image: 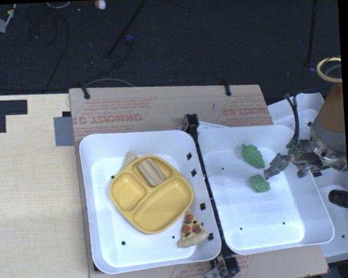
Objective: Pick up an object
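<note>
nearest the lens, a toy pizza slice (pixel 192 229), wedge-shaped with red dots on a tan crust, lies in the left white bin (pixel 99 169) just beside the tray's lower edge. yellow plastic divided tray (pixel 152 195), rounded and glossy, three compartments, sits mid-bin at a tilt; its upper right compartment carries a tan toy hot dog (pixel 151 171), ridged and bun-like. right white bin (pixel 273 229), shallow, smooth-walled, holds two candidate objects for the pick: a green knobbly toy vegetable (pixel 252 155), elongated, and a smaller green bumpy lump (pixel 259 183), squat; the two lie near each other, apart. two-finger gripper (pixel 277 165), grey metal, reaches in from the right, one finger tip just beside the smaller lump, judged lined up for a grasp there. jaw state: cannot tell; nothing is visibly held between them.
</note>
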You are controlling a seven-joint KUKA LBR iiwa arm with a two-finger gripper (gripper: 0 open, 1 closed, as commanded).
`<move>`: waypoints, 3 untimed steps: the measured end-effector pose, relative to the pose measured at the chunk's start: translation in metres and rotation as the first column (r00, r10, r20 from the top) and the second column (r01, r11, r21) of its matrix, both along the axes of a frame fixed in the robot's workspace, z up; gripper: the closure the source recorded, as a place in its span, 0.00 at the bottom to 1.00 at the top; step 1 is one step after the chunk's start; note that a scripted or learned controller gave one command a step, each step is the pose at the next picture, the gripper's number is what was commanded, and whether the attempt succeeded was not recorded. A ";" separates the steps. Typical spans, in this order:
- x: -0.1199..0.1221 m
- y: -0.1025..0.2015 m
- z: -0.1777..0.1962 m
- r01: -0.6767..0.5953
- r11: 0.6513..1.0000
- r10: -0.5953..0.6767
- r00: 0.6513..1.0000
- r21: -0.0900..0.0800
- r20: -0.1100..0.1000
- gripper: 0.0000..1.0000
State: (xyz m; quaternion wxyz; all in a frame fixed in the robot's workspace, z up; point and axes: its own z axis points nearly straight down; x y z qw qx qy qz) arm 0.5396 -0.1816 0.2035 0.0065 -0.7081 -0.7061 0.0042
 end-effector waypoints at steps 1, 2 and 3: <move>0.003 0.000 0.007 -0.003 1.000 0.003 1.000 -0.003 0.014 0.00; -0.004 0.006 -0.039 -0.002 1.000 0.002 1.000 -0.001 0.008 0.00; 0.004 0.005 -0.098 -0.002 1.000 0.002 1.000 -0.001 0.009 0.00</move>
